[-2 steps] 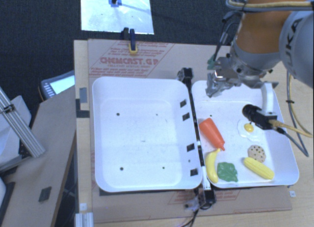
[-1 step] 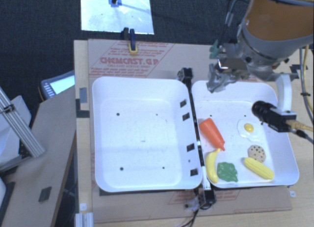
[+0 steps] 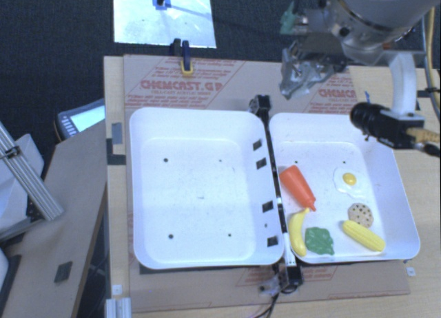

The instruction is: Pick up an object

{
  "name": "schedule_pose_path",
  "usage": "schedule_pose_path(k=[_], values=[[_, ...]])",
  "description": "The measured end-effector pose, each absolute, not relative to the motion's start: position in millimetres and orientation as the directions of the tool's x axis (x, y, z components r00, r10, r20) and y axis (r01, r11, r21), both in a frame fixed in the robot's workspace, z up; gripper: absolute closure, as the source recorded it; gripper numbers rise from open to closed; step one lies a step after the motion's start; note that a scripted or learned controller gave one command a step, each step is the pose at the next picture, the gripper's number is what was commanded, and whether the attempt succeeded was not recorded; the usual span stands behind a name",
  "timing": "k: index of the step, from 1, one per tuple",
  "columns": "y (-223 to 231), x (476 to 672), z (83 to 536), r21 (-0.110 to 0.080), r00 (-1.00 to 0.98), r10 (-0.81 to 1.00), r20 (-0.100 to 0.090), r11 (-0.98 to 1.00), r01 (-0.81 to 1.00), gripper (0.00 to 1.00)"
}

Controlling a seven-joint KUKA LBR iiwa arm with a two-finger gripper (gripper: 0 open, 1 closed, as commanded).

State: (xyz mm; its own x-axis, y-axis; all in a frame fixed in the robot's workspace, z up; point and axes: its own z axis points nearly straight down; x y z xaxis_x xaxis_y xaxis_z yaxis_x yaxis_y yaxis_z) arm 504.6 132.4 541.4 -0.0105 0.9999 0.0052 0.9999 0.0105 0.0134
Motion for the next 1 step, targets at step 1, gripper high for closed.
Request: schedule_pose_path(k=[1], values=[[166.1, 524.3, 416.6, -0.008, -0.007, 1.0, -0.002, 0.007, 1.0, 1.0]])
